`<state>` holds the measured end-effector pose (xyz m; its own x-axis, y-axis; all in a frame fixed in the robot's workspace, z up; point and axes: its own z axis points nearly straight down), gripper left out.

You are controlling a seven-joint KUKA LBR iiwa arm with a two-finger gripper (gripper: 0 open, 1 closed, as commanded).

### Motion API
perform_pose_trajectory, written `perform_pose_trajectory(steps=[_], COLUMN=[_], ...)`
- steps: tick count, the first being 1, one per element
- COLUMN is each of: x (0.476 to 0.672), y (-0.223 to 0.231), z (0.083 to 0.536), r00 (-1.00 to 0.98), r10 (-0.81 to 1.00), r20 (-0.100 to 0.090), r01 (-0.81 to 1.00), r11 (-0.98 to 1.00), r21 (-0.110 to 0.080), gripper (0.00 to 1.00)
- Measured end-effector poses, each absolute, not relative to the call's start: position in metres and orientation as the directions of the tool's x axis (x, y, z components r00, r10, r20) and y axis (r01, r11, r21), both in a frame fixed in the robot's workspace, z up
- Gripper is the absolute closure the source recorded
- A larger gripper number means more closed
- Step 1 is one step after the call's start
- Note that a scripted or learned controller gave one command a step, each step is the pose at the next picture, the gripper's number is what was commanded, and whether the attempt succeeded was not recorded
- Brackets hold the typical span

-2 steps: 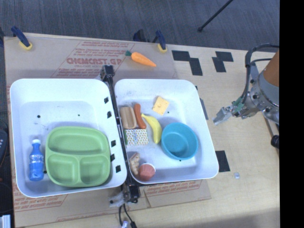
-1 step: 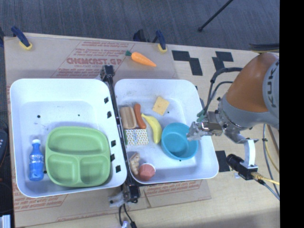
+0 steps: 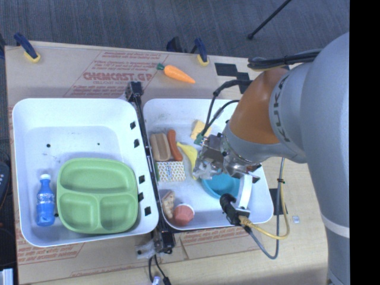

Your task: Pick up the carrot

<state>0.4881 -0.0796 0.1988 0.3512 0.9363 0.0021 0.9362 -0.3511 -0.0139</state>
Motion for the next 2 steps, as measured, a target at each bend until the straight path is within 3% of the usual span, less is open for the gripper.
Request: perform_pose_trajectory(steps=[1,2], x=[0.5055,0.5051], y=[-0.159,-0.1564], z=[0.3218,0.3182], r00=[0.259,0.257], r10=[0.966,0.967], r20=[-0.004,-0.002], r01=[0.966,0.967], r11=[-0.259,-0.257], r21=[0.003,-0.005], gripper=[1.0,0.0])
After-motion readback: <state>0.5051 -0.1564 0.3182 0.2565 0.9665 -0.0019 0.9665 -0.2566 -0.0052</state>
